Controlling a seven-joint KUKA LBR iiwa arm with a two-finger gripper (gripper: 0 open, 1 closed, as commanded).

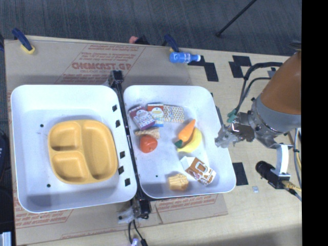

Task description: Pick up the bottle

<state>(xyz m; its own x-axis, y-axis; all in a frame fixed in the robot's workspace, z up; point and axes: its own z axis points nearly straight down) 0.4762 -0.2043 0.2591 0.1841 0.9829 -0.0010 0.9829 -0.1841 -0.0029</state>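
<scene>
A small white container with a brown label [198, 170], the most bottle-like item here, lies on its side in the right bin [169, 186], near the front right corner. My gripper [224, 137] hangs just outside that bin's right rim, above the bench, up and to the right of the container. Nothing shows in its grasp. The grey wrist and orange band [284, 91] stretch away to the right behind it.
The right bin also holds snack packets [154, 114], a red tomato [148, 144], a carrot [186, 129] on a banana [192, 142] and a yellow waffle piece [178, 181]. A yellow divided plate [82, 150] sits in the left bin [25, 106]. A blue object [180, 58] lies on the bench behind.
</scene>
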